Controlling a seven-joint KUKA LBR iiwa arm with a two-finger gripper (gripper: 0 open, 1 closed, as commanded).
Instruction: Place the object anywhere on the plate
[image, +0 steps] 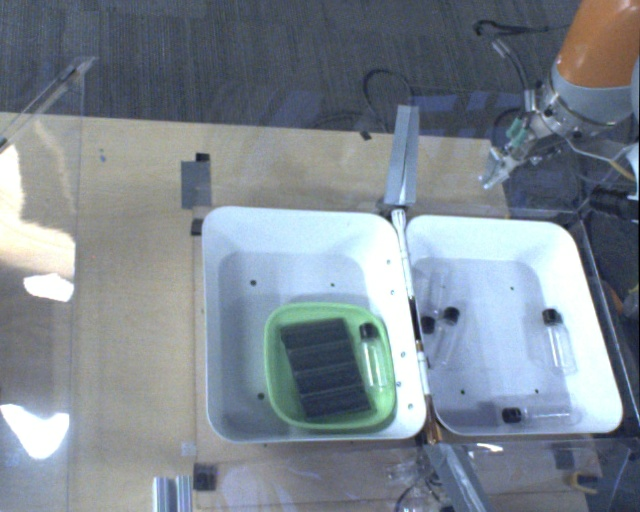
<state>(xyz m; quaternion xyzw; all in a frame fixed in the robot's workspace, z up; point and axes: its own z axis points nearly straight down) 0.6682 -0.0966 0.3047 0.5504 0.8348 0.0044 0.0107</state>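
- Gripper (503, 165): located at the far right of the scene, above the bench beyond the far edge of the right bin; its pale fingers point down and to the left; nothing is visible between them; whether they are spread or closed cannot be told at this size.
- Arm (597, 50): enters from the upper right corner; the orange band sits directly above the grey wrist; cables run beside the wrist.
- Right bin (590, 300): white and shallow, below and near the gripper; it contains several clear bottles with black caps; one lies at the right side (556, 338); two lie close together near the left wall (441, 320); one lies along the near wall (535, 412).
- Left bin (215, 330): white, touching the right bin along the centre divider.
- Plate (277, 340): green with rounded corners, lying in the near right part of the left bin.
- Black ridged block (323, 369): rests on the plate, tilted slightly.
- Clear bottle (374, 357): black cap at its far end; lies on the plate along its right rim, just beside the block; well apart from the gripper.
- Bench (110, 330): light wood surface with glare patches on the left side.
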